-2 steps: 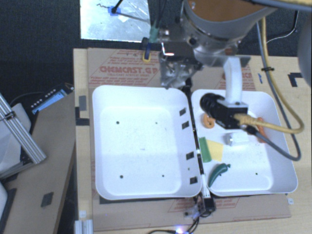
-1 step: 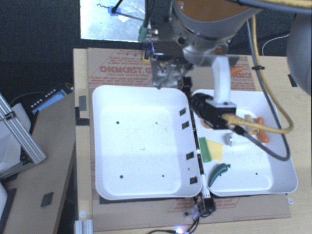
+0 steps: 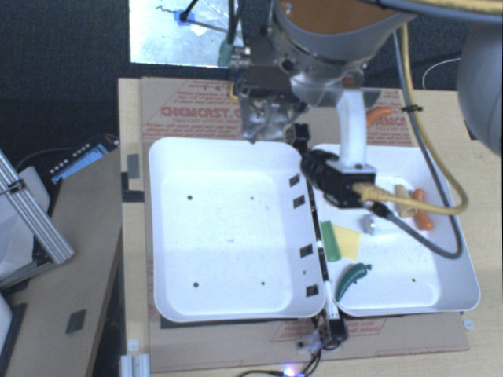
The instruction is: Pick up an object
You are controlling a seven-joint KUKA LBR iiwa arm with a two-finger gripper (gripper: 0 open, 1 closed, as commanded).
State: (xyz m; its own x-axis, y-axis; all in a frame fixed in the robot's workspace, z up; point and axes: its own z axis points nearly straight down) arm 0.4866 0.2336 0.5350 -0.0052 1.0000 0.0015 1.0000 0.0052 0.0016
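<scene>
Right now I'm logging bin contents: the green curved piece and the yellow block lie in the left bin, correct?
Not quite. The camera view shows the green curved piece and the yellow block lying in the right bin, close to the divider, not in the left bin.

Two white bins (image 3: 228, 234), (image 3: 440, 289)

My bench (image 3: 130, 124) bore brown cardboard (image 3: 189, 108), and on it two white bins (image 3: 228, 226) sat side by side.
</scene>
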